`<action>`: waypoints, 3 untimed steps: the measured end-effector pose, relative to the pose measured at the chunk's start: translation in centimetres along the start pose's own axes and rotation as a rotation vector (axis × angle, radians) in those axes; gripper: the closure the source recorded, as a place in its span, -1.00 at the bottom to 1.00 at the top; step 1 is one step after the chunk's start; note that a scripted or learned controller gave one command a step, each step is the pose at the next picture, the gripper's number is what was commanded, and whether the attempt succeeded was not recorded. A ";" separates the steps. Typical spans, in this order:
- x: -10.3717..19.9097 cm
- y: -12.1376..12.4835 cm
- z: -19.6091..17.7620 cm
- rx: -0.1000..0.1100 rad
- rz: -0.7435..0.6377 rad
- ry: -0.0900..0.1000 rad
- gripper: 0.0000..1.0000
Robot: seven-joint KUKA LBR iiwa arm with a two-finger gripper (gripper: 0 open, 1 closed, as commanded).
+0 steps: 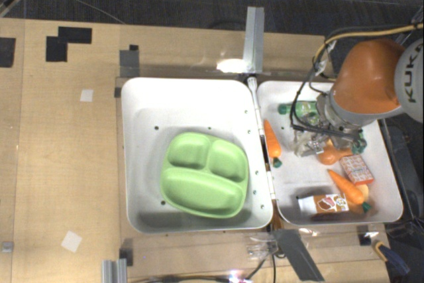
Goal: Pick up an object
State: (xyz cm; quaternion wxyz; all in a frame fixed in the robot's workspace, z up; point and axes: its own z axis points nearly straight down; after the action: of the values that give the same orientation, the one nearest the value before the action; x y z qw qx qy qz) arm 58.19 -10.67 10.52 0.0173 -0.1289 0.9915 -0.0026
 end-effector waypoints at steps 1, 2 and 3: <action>-4.0 -5.5 -12.0 -0.002 -0.072 0.015 1.00; -9.0 -1.7 -16.3 -0.006 0.121 0.020 1.00; -11.2 5.2 -16.4 -0.008 0.204 0.023 1.00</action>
State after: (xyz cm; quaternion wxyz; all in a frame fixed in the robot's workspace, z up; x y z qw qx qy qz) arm 67.07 -2.82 27.19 0.0055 -0.0274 0.9996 0.0015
